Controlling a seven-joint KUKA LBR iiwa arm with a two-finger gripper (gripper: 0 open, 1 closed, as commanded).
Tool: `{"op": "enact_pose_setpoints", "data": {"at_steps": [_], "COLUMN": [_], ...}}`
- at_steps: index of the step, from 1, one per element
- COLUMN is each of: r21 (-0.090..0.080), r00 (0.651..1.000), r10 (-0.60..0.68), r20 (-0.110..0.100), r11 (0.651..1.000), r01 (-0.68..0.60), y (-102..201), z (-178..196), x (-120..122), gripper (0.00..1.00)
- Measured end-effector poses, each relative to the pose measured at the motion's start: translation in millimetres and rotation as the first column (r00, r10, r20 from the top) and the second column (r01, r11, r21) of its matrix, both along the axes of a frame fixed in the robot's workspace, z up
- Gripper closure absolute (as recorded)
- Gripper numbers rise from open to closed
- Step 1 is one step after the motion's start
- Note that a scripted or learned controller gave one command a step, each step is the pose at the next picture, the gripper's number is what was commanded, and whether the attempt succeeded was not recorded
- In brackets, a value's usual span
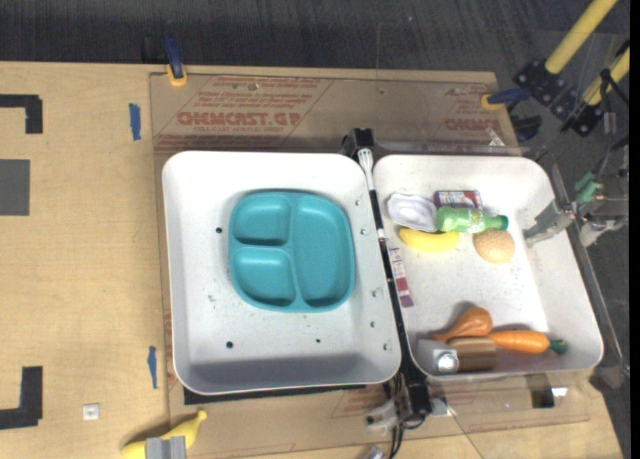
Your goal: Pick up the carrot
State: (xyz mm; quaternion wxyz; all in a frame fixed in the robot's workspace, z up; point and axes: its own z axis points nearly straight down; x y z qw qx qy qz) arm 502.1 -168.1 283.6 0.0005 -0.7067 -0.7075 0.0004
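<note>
Here the carrot (519,341) lies flat in the right bin (560,277), down at about 5 o'clock of that bin, close to its near wall. It is bright orange, tapering toward its left end, with a small dark green stub at its right end. Its long axis runs nearly left to right. Just beside it at 9 o'clock lies a brown block with a metal cap (463,356), touching or almost touching the carrot's tip; above that, at 10 o'clock from the carrot, is an orange-brown gourd (466,325).

At the bin's 12 o'clock sit a white cup (411,211), a green bottle (468,218) with a red-and-white packet (457,198) behind it, a banana (428,240) and a tan bun (494,246), all well apart from the carrot.

The left bin (190,277) holds a teal divided plate (293,250) near its centre. Both bins rest on a brown cardboard sheet (250,112) with red print, laid on a pale wooden bench (70,267) marked with black tape corners and blue tape strips. A yellow clamp (165,440) lies at the bench's 7 o'clock edge. Dark floor runs across the top, and a yellow pole (597,5) slants at 1 o'clock.

The gripper (560,215) sits at the right bin's 3 o'clock rim, a greyish blur well apart from the carrot; I cannot tell how far it is open, and nothing is seen in it.
</note>
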Motion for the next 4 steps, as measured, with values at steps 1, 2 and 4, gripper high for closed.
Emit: {"op": "enact_pose_setpoints", "data": {"at_steps": [1, 2, 4], "r21": [0.003, -0.055, -0.015], "r00": [0.998, 0.854, 0.824], "r10": [0.066, 0.518, 0.567], "r20": [-0.009, 0.043, 0.012], "r11": [0.998, 0.855, 0.824], "r01": [-0.066, -0.516, -0.567], "y": [-8.0, -25.4, -8.7], "z": [-138.9, -175.5, -194.7], "x": [-25.6, -3.6, 20.5], "gripper": [0.00, 0.00, 0.00]}}
